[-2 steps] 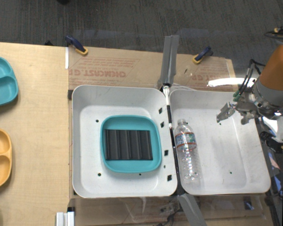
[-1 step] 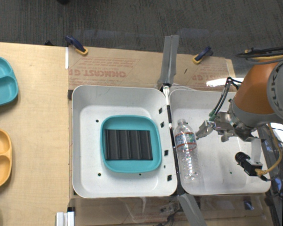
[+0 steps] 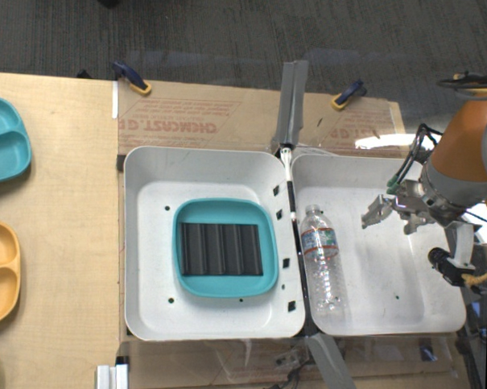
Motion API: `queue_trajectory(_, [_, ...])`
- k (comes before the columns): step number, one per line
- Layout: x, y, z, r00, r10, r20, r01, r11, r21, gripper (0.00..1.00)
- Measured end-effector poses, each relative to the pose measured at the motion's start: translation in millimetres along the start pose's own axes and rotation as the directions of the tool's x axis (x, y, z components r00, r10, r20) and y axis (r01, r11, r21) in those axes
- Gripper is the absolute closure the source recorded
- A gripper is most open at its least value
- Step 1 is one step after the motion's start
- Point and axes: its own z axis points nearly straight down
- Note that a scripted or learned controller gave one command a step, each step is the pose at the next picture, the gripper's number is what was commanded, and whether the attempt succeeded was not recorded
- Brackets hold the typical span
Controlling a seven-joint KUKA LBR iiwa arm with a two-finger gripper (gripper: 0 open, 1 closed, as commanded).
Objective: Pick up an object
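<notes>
gripper (image 3: 392, 211) spread open, nothing held, near right bin's (image 3: 399, 313) back edge | water bottle (image 3: 320, 255) lying against left wall | risk: bottle gets rolled if pinched off-centre

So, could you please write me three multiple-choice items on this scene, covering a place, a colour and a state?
1. Where is the water bottle?
A. Left bin
B. Right bin
C. On the cardboard

2. What colour is the tray in the left bin?
A. Teal
B. Orange
C. Red

3. How does the bottle rest?
A. Upright
B. Held by the end effector
C. Lying on its side

Answers: 1 B, it lies along the right bin's left wall. 2 A, its rim is teal. 3 C, it lies flat, apart from the end effector.
</notes>
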Motion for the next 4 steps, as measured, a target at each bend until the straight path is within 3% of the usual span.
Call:
queue_trajectory(1, [-11.7, 10.9, -47.0, 0.963, 0.269, 0.0, -0.269, 0.963, 0.0, 0.0])
queue_trajectory(2, [53.1, -23.2, 53.2, 0.973, 0.229, 0.003, -0.229, 0.973, -0.003, 0.0])
queue_trajectory(3, [73.3, -43.8, -46.4, 0.999, -0.044, 0.0, 0.044, 0.999, -0.002, 0.0])
queue_trajectory(4, [-4.9, -3.3, -25.0, 1.0, -0.008, 0.0, 0.008, 1.0, 0.0, 0.0])
